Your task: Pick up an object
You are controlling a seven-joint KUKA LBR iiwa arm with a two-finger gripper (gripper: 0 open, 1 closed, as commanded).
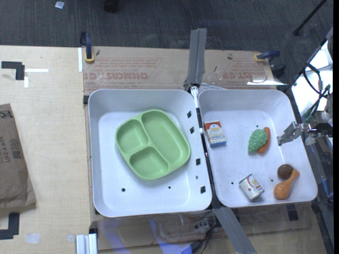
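Claw [288, 135] sits at the right edge of the right bin [296, 110], w/ its two thin grey fingers [284, 137] pointing left into the bin. They look a bit apart, w/ nothing between them, so the claw is not holding anything.

Closest thing to the claw is the green bumpy toy w/ an orange piece behind it [259, 141] (maybe grapes and a carrot, hard to tell). It lies just to the left of the fingers, near but not touching.

Below the claw, near the bottom right corner of the bin, a brown and orange chicken leg toy [286, 181] lies flat. Left of that is a small white can [251, 187], tipped on its side. Up near the middle wall of the bin sits a little red and white box [214, 132].

Left bin [106, 194] has a green tray w/ three parts [153, 143] resting in the middle, tilted a bit. It is well apart from the claw.

So how far along? Not far, I think. Every toy is on the bin floor and nothing is lifted. What's left is most of the job: get the fingers around one thing, squeeze, and lift. The green bumpy toy looks like the easy pick since it is nearest, but that's only a guess.
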